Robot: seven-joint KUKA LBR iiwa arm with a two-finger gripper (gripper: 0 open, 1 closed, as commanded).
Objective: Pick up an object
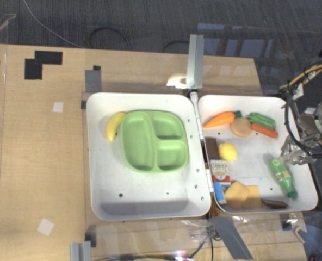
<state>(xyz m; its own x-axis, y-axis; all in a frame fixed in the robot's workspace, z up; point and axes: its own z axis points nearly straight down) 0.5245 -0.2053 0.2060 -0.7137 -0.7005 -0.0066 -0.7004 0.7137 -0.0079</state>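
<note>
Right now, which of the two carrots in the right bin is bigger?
The plain orange carrot at the bin's upper left, beside the tan disc. The other carrot, right of the disc, is thinner and lies under the green pods.

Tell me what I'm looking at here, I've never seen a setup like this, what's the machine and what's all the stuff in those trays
One camera looks down at a slant on a wooden bench holding two shallow white bins. The machine is a robot arm reaching in from the right; its hand hangs at the right bin's right edge, near a green bottle. Nothing shows between its fingers. That bin also holds toy food: a carrot, a lemon, a round tan piece and a few packages. The left bin holds a green divided plate and a banana beside it.
</note>
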